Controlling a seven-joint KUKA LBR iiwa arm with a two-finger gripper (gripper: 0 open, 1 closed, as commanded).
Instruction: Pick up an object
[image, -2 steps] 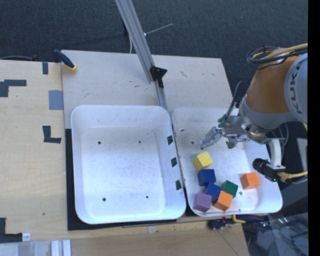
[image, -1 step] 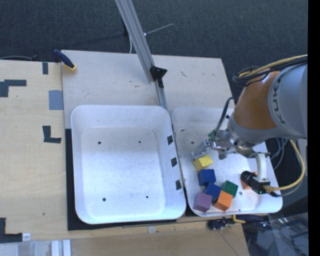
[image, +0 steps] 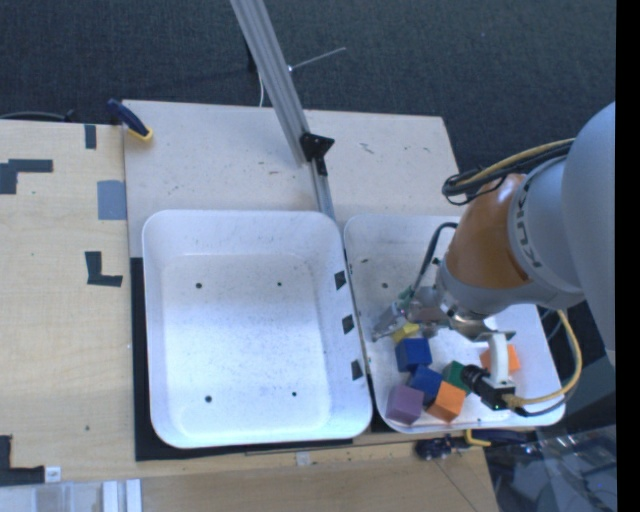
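Blocks (image: 424, 382) seemingly just below claw (image: 392, 322)

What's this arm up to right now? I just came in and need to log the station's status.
The grey arm with the orange band reaches in from the right over the right bin, its gripper low above a cluster of small blocks at the bin's near end. Right by it lies a blue block; a second blue block, a purple block, an orange block and a green block lie just beyond. Nothing looks lifted yet. The left bin is beside it.
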